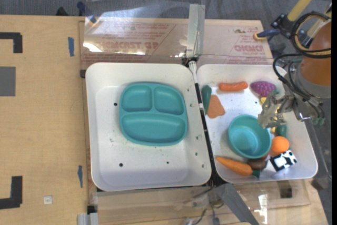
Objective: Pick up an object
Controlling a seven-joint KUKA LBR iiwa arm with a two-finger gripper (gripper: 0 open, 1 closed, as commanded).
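- Teal bowl (248, 137) sits in the right bin (310, 163), just below and to the left of the claw (272, 111), its rim close to the metal fingertips.
- The claw hangs over the right side of that bin, under the arm (316, 68) with its orange band; whether it is wide or narrow cannot be told, and nothing is seen held in it.
- Just beside the claw on its lower right lies a small dark green piece (282, 130), partly hidden.
- An orange ball (280, 144) touches the bowl's right edge, and a black-and-white block (283, 159) lies just below the ball near the bin's front corner.
- A carrot (234, 165) lies along the bin's front wall, under the bowl, with a small brown thing (257, 164) at its right end.
- Up near the back wall, a short orange-red sausage shape (233, 86) and a purple bunch of grapes (263, 87) lie side by side, above and left of the claw.
- At the left wall of the right bin a dark green vegetable (206, 96) stands next to an orange wedge (215, 106).
- The left bin (100, 124) holds a teal divided plate (154, 113), well apart from the claw.
- Both bins rest on a wooden bench (37, 113), with a clear plastic sheet (137, 29) behind them.
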